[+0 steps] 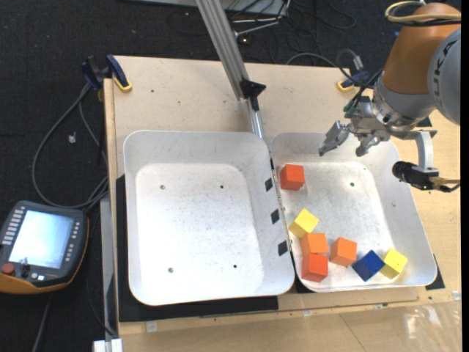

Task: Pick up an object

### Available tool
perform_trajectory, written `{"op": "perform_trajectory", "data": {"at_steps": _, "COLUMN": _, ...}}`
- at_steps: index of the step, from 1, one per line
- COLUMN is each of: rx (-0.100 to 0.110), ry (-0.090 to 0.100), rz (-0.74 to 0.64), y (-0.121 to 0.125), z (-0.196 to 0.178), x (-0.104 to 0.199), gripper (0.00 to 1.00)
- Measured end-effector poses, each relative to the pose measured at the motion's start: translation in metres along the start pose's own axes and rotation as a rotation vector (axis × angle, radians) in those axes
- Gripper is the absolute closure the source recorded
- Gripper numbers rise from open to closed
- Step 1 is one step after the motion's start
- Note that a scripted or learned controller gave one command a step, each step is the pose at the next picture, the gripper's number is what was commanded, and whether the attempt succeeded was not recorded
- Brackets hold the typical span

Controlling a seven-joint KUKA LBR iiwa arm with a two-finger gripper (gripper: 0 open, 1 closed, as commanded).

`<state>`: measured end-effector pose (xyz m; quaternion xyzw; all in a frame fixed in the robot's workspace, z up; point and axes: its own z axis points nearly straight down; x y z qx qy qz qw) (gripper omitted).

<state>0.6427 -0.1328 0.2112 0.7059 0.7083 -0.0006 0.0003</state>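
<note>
Cube pile (343,254) sits well below the open, empty gripper (349,143), so I'd drop straight onto the lone orange cube (292,177) lower-left instead.

Quick count: two white bins, left bin (194,147) and right bin (410,218). Blocks total seven: four orange blocks (292,176), two yellow blocks (303,222), one blue block (368,265).

No legible text, label, brand, number or sign is recorded. The screen of the teach pendant (42,246), lying well away from the gripper (344,144) across both bins, is washed out to a glare, and its button markings are too small to be read.
</note>
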Motion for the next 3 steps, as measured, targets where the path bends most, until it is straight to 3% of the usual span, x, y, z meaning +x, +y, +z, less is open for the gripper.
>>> {"op": "perform_trajectory", "data": {"at_steps": 1, "rx": 0.002, "ry": 0.001, "rz": 0.005, "y": -0.046, "z": 0.119, "x": 0.022, "gripper": 0.0}}
{"op": "perform_trajectory", "data": {"at_steps": 2, "rx": -0.003, "ry": 0.001, "rz": 0.006, "y": -0.044, "z": 0.105, "x": 0.021, "gripper": 1.0}}
{"op": "perform_trajectory", "data": {"at_steps": 3, "rx": -0.012, "ry": 0.002, "rz": -0.005, "y": 0.003, "z": 0.01, "x": 0.078, "gripper": 1.0}}
